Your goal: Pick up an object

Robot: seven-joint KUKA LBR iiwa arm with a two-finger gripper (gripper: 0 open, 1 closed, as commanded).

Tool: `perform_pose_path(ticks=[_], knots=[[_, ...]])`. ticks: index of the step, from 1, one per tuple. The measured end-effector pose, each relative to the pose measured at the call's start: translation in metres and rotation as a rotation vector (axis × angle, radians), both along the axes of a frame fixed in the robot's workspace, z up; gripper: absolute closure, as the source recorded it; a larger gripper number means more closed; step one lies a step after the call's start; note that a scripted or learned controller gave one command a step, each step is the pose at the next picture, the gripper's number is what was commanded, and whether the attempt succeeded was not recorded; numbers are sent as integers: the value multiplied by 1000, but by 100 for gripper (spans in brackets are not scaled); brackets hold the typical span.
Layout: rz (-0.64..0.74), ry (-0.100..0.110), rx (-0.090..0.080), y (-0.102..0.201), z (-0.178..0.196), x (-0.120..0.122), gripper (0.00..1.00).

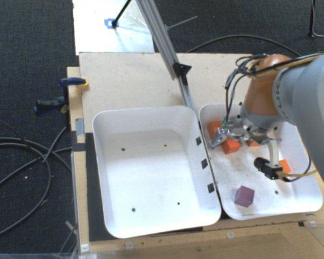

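In the right bin (309, 197) lie several orange blocks and one purple cube (244, 196). My gripper (230, 135) is down low at the far left of that bin, right over an orange block (231, 146). A second orange block (214, 128) sits just behind it by the bin's left wall. Another orange piece (284, 166) lies further right, partly behind a black part of the wrist. The arm's body hides the bin's far right.
The left bin (153, 169) stands next to the right one, with the shared wall close to my gripper. A slanted metal pole (163, 37) crosses the bench behind the bins. A blue clamp (69, 82) holds the bench's left edge.
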State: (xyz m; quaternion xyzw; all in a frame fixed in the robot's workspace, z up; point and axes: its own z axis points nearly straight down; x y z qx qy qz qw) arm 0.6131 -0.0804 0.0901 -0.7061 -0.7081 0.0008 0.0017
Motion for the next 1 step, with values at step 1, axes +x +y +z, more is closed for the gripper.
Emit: perform_pose_path(ticks=[1], knots=[[1,-6,-1,-1,12,3,100]])
